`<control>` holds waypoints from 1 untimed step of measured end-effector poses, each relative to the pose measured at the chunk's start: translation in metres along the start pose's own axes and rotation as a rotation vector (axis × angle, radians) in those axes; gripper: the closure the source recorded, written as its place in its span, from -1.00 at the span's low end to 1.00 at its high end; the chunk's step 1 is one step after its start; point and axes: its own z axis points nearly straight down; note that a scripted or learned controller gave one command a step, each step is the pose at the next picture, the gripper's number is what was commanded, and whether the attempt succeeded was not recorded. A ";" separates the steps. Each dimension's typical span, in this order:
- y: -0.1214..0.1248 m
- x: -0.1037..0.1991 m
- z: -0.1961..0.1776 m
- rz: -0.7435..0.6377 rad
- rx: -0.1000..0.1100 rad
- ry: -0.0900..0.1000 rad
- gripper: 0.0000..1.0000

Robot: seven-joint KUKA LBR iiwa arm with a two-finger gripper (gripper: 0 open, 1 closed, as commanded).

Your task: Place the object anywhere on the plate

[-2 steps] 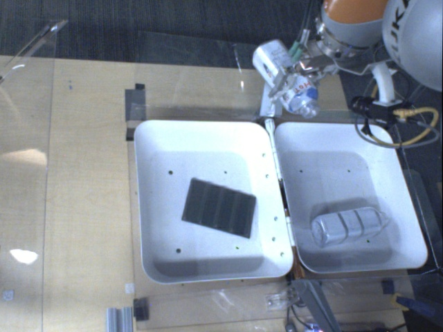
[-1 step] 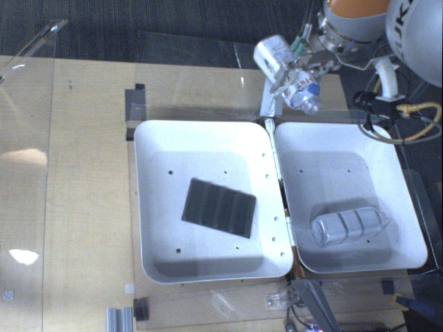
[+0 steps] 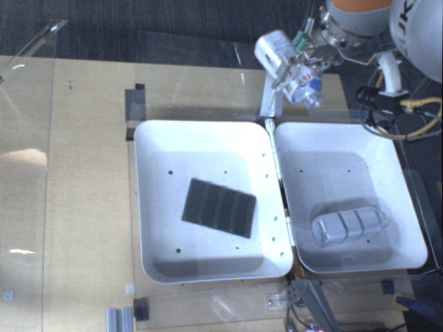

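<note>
Showing: the hand (image 3: 296,81) is held above the far rim where the two bins meet, over the tabletop (image 3: 83,185) rather than over either bin.
Hand state: whether it is apart or together cannot be told; a pale, blue-marked item (image 3: 309,93) is seen at it, and whether that is gripped cannot be told.
Object: a ribbed grey object (image 3: 346,225) is laid on its side in the right bin (image 3: 415,254), near the front wall.
Plate: a dark ridged plate (image 3: 219,207) is laid flat and slightly askew in the left bin (image 3: 149,254).
Step in hand: the pick is judged not yet made.
Next move: a descent toward the front of the right bin is called for, then a lift over the shared rim.
Edges: the object is close to the front wall, so little room is left on that side.
Open room: bare floor is left all round the plate.
</note>
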 end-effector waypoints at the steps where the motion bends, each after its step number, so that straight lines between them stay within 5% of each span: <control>1: 0.001 0.000 -0.011 -0.004 -0.005 -0.002 1.00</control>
